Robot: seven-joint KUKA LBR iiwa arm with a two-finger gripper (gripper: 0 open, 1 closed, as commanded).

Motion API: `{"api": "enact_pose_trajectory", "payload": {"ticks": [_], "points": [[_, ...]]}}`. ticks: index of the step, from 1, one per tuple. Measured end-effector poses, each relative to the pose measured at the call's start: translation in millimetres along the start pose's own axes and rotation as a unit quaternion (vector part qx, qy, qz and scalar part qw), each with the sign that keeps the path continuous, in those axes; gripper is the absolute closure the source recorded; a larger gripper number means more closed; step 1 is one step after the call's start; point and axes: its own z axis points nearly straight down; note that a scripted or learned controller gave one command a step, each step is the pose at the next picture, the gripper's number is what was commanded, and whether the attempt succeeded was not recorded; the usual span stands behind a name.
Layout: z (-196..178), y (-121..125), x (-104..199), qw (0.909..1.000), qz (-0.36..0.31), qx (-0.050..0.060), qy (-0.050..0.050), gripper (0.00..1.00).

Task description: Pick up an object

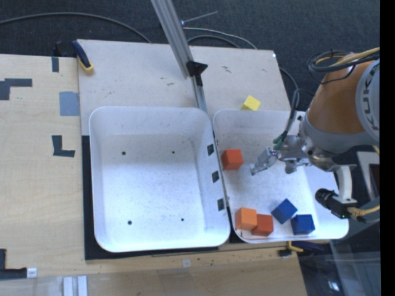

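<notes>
In the right bin [256, 121] an orange-red cube [232, 159] lies near the left wall. Near the front edge sit two orange cubes [247, 217] [263, 224] side by side, and two blue cubes [284, 210] [302, 224] to their right. My gripper [266, 161] hangs over the middle of the right bin, a little right of the orange-red cube, with nothing visible between its fingers. The arm's orange wrist [336, 113] comes in from the right.
The left bin [151, 177] stands beside the right one. A yellow cube [251, 103] lies on the bench behind the right bin. A slanted metal rail [176, 36] runs down toward the bins' shared wall. A blue-and-yellow tool [83, 56] lies at the back left.
</notes>
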Motion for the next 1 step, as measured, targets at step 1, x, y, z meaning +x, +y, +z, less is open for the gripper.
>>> {"api": "enact_pose_trajectory", "payload": {"ticks": [1], "points": [[118.9,30.1,-56.3,1.0,0.001,0.003,-0.001,0.0]]}}
